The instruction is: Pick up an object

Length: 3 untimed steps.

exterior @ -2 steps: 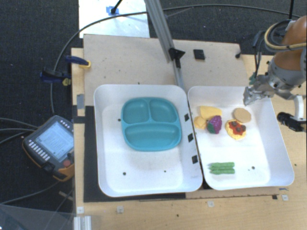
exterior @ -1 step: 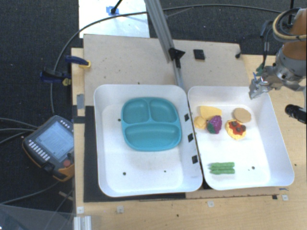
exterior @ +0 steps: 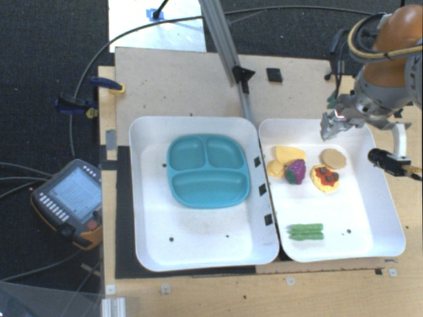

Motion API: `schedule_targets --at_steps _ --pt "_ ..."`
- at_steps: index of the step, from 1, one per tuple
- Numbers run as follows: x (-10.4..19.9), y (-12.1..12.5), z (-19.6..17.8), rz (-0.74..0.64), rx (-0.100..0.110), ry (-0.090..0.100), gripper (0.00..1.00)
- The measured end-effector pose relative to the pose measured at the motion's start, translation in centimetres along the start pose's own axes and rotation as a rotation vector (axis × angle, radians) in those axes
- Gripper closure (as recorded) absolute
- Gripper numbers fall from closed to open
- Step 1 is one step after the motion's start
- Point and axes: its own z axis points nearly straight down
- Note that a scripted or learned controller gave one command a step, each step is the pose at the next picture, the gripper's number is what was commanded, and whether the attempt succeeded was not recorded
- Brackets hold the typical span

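The right bin (exterior: 370, 233) holds several toy foods: a yellow cheese wedge (exterior: 289, 154), a small yellow piece (exterior: 275, 169), a purple grape cluster (exterior: 295, 171), a round tan cookie (exterior: 333, 158), a pizza slice with red topping (exterior: 326, 178) and a green bean pod (exterior: 305, 231). My gripper (exterior: 332, 125) hangs over the bin's far edge, just beyond the cookie, with nothing seen between its fingers. The arm's orange band (exterior: 400, 28) is at the upper right.
The left bin (exterior: 152, 230) bears a teal divided plate (exterior: 207, 170). A grey pole (exterior: 221, 32) slants down to the wall between the bins. A teach pendant (exterior: 69, 200) lies off the bench at left. A black fitting (exterior: 386, 160) sits at the right bin's right rim.
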Motion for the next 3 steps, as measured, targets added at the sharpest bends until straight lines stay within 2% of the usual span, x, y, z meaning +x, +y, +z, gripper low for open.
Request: schedule_targets --at_steps 1,2,3 --pt "4.5 -1.8 -1.0 0.001 0.0 0.0 1.0" --pt "9.5 -2.8 -0.1 0.001 0.003 0.0 1.0" --pt "15.2 -5.2 0.4 0.001 0.004 0.0 1.0"
